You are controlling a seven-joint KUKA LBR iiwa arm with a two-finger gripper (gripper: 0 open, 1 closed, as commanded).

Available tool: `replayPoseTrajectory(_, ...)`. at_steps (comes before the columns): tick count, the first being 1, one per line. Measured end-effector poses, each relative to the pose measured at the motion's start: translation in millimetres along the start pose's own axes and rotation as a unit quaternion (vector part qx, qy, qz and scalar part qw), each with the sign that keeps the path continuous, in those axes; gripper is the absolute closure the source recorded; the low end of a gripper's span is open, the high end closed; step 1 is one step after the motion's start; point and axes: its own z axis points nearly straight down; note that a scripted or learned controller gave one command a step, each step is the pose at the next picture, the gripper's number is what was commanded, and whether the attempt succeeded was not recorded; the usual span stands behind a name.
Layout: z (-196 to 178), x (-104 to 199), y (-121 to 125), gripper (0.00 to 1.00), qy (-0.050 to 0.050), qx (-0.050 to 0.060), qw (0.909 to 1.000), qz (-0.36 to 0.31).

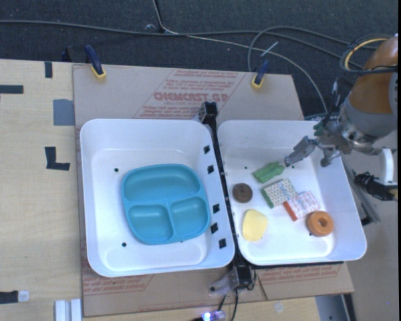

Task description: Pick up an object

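**Nothing lifted yet: arm poised over the right bin**

From where I stand, the pick has not happened. The gripper [314, 150] hangs over the far right side of the right bin [344, 246], its fingers spread apart with nothing between them. Every candidate lies on the bin floor below and to its left, so the descent, the grasp and the lift all look to be ahead.

Counting the right bin: one green block [268, 172] nearest the gripper, one brown disc [242, 192], one yellow lump [254, 225], one orange ring [319, 223] and one printed packet [289, 196]. The left bin [100, 139] holds one blue divided tray [165, 202]. Two bins, one arm, on the bench [27, 199].
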Motion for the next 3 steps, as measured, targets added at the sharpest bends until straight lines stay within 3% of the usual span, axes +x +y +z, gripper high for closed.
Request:
replayPoseTrajectory(1,-9,1,3,0.0,-0.001,-0.007,1.0,-0.002)
replayPoseTrajectory(3,97,-7,-3,0.0,-0.002,-0.007,1.0,-0.002)
